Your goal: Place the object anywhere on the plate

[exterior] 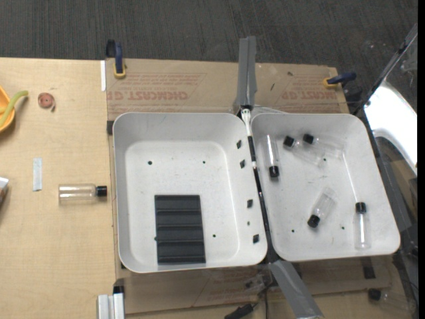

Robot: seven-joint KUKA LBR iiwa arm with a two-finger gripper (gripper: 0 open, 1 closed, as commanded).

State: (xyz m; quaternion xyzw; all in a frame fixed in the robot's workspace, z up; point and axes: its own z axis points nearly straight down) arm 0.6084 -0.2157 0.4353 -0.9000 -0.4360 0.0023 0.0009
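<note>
Meanwhile, 5 clear vials in right bin, black plate in left bin

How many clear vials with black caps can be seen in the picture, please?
6. Five lie in the right bin: a long one by its left wall, two near the top, one in the middle, one at the right. One lies on the bench, left of the bins.

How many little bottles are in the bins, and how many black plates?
Clear vials with black caps, right bin: 5 ()
Black ridged plate, left bin: 1
Total: 6
</note>
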